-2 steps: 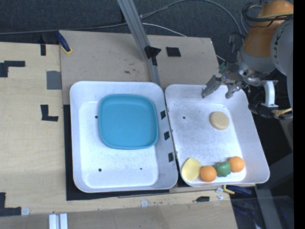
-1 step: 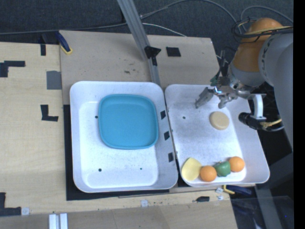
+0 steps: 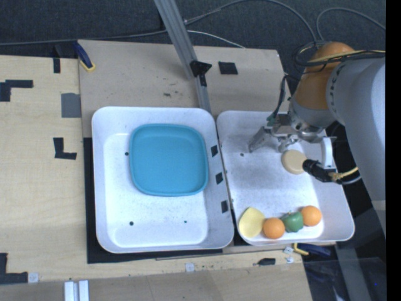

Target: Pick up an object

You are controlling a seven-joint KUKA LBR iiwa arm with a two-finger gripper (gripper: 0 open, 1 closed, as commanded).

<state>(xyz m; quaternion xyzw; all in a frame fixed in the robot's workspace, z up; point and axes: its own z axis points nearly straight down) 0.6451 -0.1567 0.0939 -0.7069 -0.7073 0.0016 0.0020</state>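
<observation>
Gripper (image 3: 270, 138): I see it open, holding nothing, over right bin's (image 3: 250, 168) far part.
Fruit (image 3: 274, 227): at right bin's near edge, well toward me from gripper; I'd descend there.

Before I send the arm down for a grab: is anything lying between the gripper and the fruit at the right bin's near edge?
Nothing visible: bare bin floor separates the gripper from the yellow piece, two oranges and green piece.
</observation>
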